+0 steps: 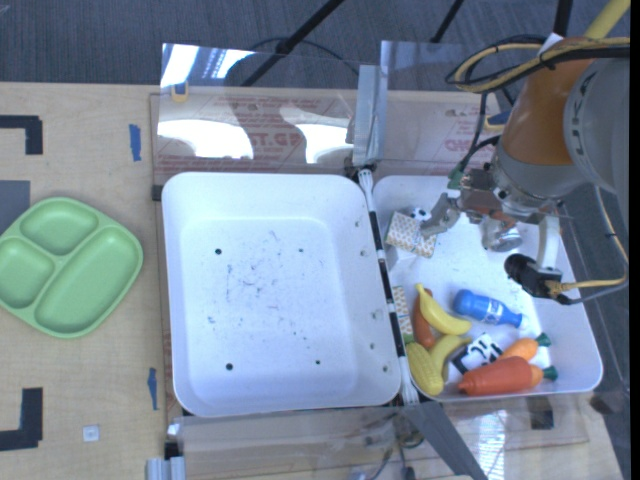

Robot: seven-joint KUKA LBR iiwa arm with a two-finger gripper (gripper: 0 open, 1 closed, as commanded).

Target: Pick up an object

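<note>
Two shallow white bins sit side by side on the counter (80, 128): the left bin (200, 208) fills the middle of the frame, its floor marked only with faint scuffs, and the right bin (585, 353) lies at centre right with all the loose things in it. The arm (560, 108), grey with an orange band, comes in from the upper right, and its gripper (480, 213) hangs over the upper part of the right bin. Whether its fingers are spread or closed cannot be made out from this angle, and nothing is seen held between them. Just left of the gripper, near the bin's upper left corner, lies a tan patterned block (410, 233). Lower down are a yellow banana (440, 313), a blue bottle (487, 308) to its right, a second yellowish piece (430, 363) below the banana, a small black-and-white object (482, 351), and two orange carrots (505, 375) along the bin's lower edge. At the far left of the frame a green divided plate (65, 263) rests on the counter, well apart from both bins.
</note>
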